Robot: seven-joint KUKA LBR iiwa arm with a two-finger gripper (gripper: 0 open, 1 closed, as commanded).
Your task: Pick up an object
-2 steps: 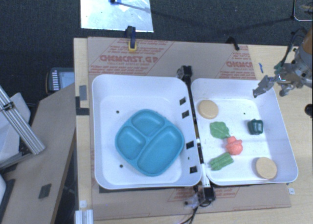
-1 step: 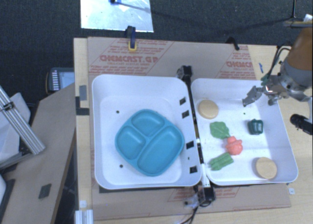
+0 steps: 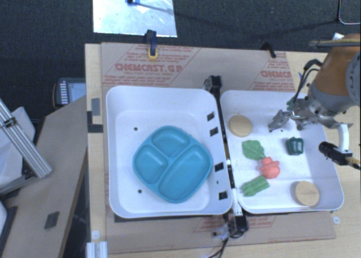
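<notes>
gripper (image 3: pixel 280 120) hovers at the right bin's (image 3: pixel 333 195) twelve o'clock, can't tell its state; pepper (image 3: pixel 294 146) looks light, slick; pinch its sides.

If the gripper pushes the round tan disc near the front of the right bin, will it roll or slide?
The disc lies flat on the bin floor, so it would probably slide, not roll. It looks rigid and light, like toy food. Its low profile may make gripping its edges hard.
</notes>
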